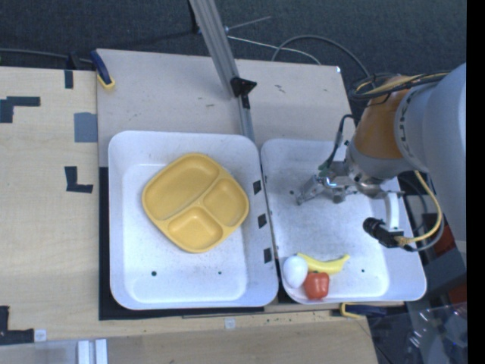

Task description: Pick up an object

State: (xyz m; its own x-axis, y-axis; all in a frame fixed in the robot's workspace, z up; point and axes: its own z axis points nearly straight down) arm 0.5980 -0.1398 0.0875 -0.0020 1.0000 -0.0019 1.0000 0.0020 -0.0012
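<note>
The metal two-finger gripper (307,194) hovers mid-right over the right white bin (303,161); whether it is closed cannot be told. The yellow plastic banana (327,263), white egg (294,271) and red pepper (317,284) lie well below it, at the bin's lower edge.

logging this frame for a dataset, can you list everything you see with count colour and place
bins: 2, white, side by side on the bench
divided plate: 1, yellow, in the left bin
banana: 1, yellow, near front edge of the right bin
egg-like ball: 1, white, beside the banana
tomato-like item: 1, red, touching the banana's front side
metal pole: 1, grey, slanting over the bench behind the bins
arm: 1, grey with orange band, reaching in from the right
claw: 1, metallic, over the right bin's middle
</note>
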